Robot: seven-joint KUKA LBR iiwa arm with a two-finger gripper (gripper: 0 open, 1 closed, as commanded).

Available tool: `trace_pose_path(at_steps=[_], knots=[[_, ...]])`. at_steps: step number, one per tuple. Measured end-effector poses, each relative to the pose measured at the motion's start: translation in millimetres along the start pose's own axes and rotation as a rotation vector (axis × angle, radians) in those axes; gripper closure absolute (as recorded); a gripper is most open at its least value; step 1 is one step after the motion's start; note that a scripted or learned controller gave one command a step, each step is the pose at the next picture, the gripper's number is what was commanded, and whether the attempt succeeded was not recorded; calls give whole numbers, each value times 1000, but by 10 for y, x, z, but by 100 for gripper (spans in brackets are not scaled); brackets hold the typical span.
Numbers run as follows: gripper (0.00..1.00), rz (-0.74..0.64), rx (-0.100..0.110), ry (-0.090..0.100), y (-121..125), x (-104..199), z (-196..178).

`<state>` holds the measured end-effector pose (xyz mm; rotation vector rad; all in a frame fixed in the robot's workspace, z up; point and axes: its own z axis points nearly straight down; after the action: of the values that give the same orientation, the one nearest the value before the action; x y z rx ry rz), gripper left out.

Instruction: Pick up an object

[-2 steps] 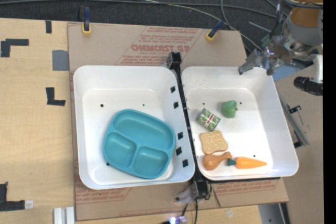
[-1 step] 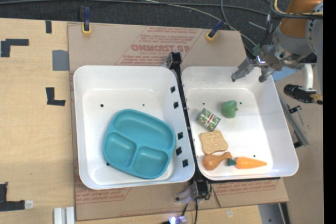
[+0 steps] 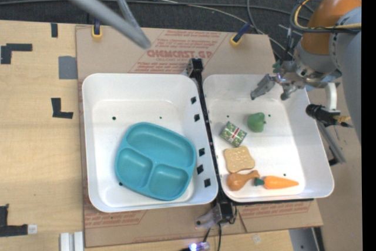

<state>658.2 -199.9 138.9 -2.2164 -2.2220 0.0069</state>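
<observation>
Arm: a grey arm with an orange band [image 3: 332, 9] is seen at the far right, reaching in over the far edge of the right bin.
Gripper: the gripper [image 3: 274, 87] is held over the far part of the right bin [image 3: 311, 153]; its two fingers are spread apart and nothing is seen between them.
Green object: a small rounded green object [image 3: 256, 121] is lying in the right bin, just near of the gripper and apart from it.
Patterned block: a small green and white block [image 3: 233, 134] is placed left of the green object, close to the bin's left wall.
Toast: a tan slice like toast [image 3: 238, 159] is laid nearer the front, below the block.
Drumstick: an orange-brown drumstick shape [image 3: 239, 180] is set just near of the toast, close to touching it.
Carrot: a toy carrot [image 3: 278, 183] is lying along the near wall, right of the drumstick, its green end pointing at it.
Left bin: the left bin [image 3: 97, 126] is occupied by a teal divided tray [image 3: 155, 160] with three compartments.
Bench: both bins are resting on a cardboard sheet [image 3: 176, 50] on the wooden bench.
</observation>
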Motion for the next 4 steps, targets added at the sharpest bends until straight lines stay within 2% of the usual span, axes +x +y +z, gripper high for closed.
trace_pose_path(at_steps=[1, 2, 3, 4], knots=[[0, 0, -3, -1, -3, 9, 534], [100, -1, -6, -3, 11, 11, 394], [100, 1, -9, 0, 31, 92, -67], [100, 1, -10, -1, 22, 71, -706]])
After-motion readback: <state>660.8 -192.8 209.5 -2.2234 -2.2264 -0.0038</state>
